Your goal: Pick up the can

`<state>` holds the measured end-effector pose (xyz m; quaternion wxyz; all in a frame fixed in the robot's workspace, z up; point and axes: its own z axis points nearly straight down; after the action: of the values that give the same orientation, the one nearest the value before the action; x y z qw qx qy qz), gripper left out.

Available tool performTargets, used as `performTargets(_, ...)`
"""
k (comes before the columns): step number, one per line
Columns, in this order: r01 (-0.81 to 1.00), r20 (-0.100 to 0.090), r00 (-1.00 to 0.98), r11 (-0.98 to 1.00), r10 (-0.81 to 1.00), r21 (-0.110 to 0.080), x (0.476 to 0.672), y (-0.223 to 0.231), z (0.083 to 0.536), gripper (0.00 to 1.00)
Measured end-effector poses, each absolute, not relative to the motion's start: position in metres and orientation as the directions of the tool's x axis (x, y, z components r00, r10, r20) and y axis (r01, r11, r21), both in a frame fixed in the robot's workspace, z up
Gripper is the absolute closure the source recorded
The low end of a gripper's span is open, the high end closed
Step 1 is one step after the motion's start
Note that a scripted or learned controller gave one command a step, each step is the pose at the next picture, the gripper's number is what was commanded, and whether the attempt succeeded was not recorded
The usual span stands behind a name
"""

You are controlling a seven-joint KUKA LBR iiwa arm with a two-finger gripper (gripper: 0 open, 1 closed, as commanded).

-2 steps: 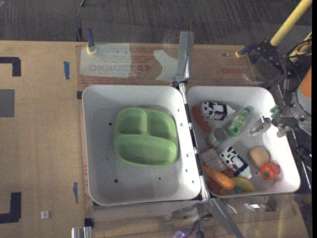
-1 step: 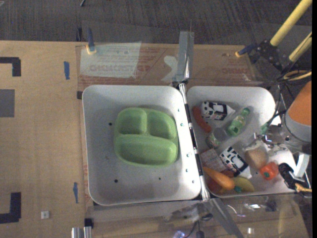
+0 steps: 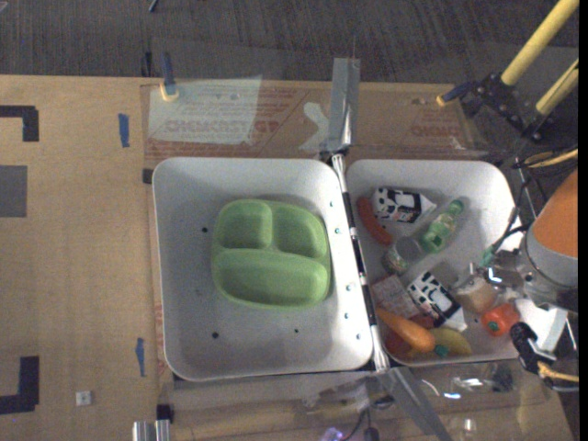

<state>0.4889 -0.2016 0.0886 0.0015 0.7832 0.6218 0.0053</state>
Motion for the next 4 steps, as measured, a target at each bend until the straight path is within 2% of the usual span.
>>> performTargets(1, 0.973, 0.003, 0.232, -0.232, 0.973, 0.008, 0.488, -0.204, 0.097, 1.0)
performTargets(2, 0.957, 0.0, 0.291, -0.291, 0.957, 0.001, 0.483, -0.211, 0.112, 1.0)
performTargets(3, 0.754, -0.001, 0.657, -0.657, 0.754, -0.002, 0.492, -0.185, 0.138, 1.0)
performTargets(4, 0.413, -0.002, 0.911, -0.911, 0.413, -0.001, 0.511, -0.123, 0.263, 1.0)
